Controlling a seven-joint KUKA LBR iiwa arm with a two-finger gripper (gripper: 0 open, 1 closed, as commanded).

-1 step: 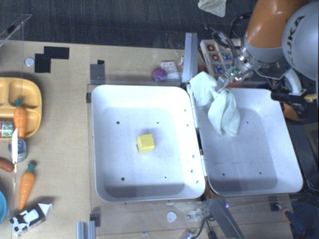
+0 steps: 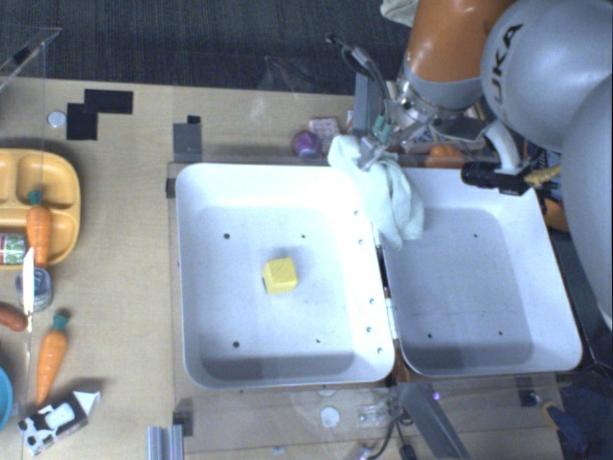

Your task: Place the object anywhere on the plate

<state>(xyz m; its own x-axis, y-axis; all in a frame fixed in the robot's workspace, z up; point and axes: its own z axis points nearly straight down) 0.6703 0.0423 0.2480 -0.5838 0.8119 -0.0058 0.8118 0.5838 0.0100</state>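
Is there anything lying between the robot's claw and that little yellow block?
Partly. The gripper sits at the bins' far edge, tangled with a white cloth draped over the divide. The yellow block lies alone in the left bin, with bare floor around it. Only the cloth intervenes.

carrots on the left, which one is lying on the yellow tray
The upper carrot, lying on the yellow tray. The lower carrot lies on the bare bench, below the tray.
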